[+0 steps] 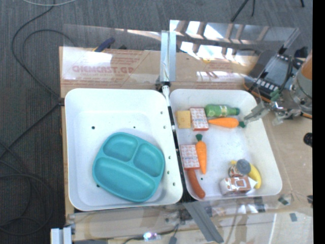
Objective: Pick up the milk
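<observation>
The milk (236, 184) lies on its side in the right bin (267, 151), at the near right corner, a banana (254, 176) just beside it. The gripper (252, 114) hangs over that bin's far right edge — well apart from the milk — near a green bottle (222, 110) and a carrot (223, 122); whether its jaws are spread or pressed together cannot be told. A teal plate (129, 166) sits in the left bin (81, 136).

Legible text, one item: faint red block lettering, printed in mirror image or seen from behind, on the cardboard sheet (111, 67) along the far edge of the bench behind the left bin (76, 151); it reads roughly "CHEMCAST GP", with some letters uncertain. Printing on the small cartons and packets in the right bin (266, 136) is too small to read.
</observation>
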`<state>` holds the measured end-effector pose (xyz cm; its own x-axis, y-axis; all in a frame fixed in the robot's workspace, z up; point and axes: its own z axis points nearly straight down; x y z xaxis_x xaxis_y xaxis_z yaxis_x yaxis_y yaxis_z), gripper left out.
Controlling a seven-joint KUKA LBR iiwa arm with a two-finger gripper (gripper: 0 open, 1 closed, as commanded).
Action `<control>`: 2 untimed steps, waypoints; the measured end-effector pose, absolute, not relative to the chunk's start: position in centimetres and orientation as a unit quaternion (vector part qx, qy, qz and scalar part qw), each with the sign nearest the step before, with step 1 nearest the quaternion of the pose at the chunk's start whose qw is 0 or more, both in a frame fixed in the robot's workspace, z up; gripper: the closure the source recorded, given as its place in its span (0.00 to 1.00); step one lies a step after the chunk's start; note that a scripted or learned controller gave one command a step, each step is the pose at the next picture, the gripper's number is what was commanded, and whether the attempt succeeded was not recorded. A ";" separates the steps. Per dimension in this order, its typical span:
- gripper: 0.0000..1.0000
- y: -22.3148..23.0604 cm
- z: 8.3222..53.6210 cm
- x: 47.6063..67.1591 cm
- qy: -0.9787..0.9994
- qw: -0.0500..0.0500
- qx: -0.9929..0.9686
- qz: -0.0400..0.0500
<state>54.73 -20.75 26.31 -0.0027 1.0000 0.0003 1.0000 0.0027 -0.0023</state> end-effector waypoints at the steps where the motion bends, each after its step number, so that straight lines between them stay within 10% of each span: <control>1: 0.00 -21.6 16.4 50.5 -0.725 0.001 -0.689 0.001; 2: 0.00 -15.7 9.1 48.6 -0.741 -0.003 -0.672 -0.001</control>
